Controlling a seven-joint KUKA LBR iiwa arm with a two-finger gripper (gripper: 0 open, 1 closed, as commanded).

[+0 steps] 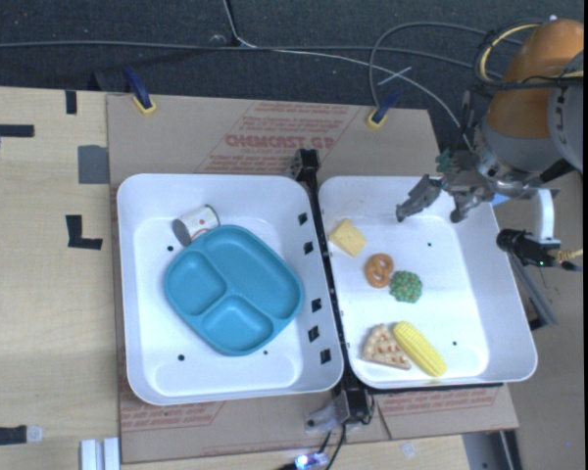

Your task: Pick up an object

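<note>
1. The end effector [434,201] is seen over the upper right corner of the right bin [470,262], fingers spread open, nothing held between them.
2. Corn cob [419,349] is found near the right bin's lower edge, long axis diagonal, upper left to lower right.
3. Pizza slice [384,347] is placed touching the corn's left side.
4. Broccoli [406,285], pretzel [378,269] and cheese wedge [348,237] are lined up diagonally at bin centre-left.
5. Blue divided plate [233,289] and a small tilted cup [196,224] are held in the left bin [137,292].

Glossy blue plastic tray [233,290]
</note>
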